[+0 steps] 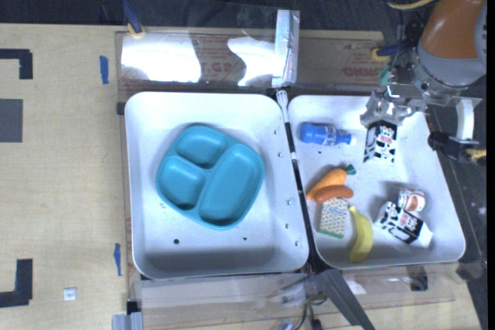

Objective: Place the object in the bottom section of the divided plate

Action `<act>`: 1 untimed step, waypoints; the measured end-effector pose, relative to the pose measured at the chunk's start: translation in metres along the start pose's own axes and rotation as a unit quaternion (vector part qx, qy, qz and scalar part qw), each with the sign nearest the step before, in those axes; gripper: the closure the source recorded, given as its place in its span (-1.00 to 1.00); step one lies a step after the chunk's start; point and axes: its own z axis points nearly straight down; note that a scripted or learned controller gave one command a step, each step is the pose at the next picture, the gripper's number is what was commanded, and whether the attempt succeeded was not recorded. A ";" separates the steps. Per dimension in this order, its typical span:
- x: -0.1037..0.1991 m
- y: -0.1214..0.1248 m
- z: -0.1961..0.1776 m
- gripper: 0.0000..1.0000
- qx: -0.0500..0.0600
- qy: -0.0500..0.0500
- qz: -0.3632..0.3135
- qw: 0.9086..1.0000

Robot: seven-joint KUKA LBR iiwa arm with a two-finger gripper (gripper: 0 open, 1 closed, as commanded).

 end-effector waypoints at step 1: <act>0.070 -0.047 -0.046 1.00 0.001 0.001 -0.064 0.998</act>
